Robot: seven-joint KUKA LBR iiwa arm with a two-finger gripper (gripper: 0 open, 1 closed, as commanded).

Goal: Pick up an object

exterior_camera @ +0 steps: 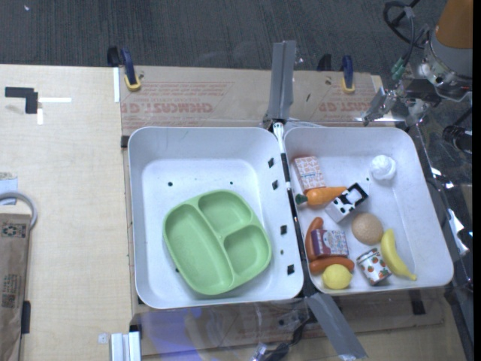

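Your gripper (394, 100) is hovering above the far right corner of the right bin (421, 156), and I cannot tell how it is set. Nothing is getting lifted yet: the banana (396, 256), carrot (325, 196) and lemon (337, 277) are lying in that bin. You're looking at the whole pick ahead.

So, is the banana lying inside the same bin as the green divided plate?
No. The banana lies in the right bin among the other small items, while the green plate sits alone in the left bin.
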